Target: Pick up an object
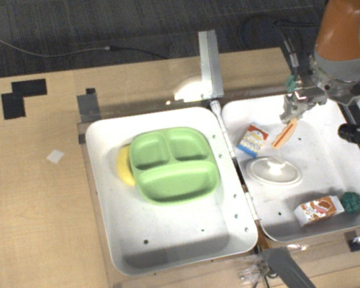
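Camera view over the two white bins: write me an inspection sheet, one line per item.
Surface: pale wooden bench carrying two shallow white bins, left bin and right bin, side by side.
Job's things: in the right bin, a small red and white packet, an orange stick-shaped object, a clear round lid or dish, a red and white carton lying on its side, a small dark green ball.
Clutter: green three-compartment plastic tray in the left bin, with a yellow object partly under its left edge.
Grippers: gripper over the right bin's far side, above the orange stick; finger state unclear.
Cables: thin cable on the dark floor beyond the bench.
Surroundings: dark carpet.
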`<state>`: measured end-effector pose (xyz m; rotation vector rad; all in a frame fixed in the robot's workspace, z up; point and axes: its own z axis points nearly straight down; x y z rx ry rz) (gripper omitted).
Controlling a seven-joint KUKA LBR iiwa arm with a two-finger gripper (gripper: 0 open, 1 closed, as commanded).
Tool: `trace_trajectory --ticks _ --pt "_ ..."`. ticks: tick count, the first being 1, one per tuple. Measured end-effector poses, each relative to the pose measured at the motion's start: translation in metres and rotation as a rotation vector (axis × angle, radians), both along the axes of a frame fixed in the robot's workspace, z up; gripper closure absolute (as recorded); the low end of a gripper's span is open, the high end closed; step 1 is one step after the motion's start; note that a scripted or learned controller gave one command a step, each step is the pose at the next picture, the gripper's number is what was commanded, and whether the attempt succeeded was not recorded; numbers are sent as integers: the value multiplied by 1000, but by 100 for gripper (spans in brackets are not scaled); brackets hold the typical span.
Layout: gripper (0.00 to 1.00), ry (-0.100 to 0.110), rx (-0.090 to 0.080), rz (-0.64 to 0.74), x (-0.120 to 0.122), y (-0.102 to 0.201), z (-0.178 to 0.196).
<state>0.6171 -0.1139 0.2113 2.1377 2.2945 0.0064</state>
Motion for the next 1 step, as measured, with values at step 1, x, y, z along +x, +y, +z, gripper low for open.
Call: trace_trajectory --ticks 1 --pt "100 2 2 -28 -22 43 17"
